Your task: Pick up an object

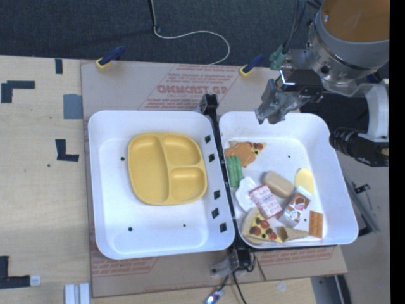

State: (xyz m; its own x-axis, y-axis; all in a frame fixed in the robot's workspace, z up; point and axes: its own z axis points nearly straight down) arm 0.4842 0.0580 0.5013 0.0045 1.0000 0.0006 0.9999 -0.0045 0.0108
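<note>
My gripper (272, 109) hangs above the far edge of the right bin (323, 132), with nothing visible between its dark fingers. Below and in front of it the bin holds several toy foods: an orange pizza slice (245, 151), a green piece (234, 171), a tan bread roll (278, 183), a yellow wedge (305, 181), a red-and-white packet (266, 201), a small can (292, 213), another pizza slice (261, 227) and an orange cracker (315, 224). All lie loose on the bin floor.
The left bin (101, 170) holds a yellow divided plate (168, 168). A black divider (215, 163) runs between the bins. Blue and yellow clamps (111, 57) (252, 64) pin the cardboard at the back. A white cable (190, 35) loops behind.
</note>
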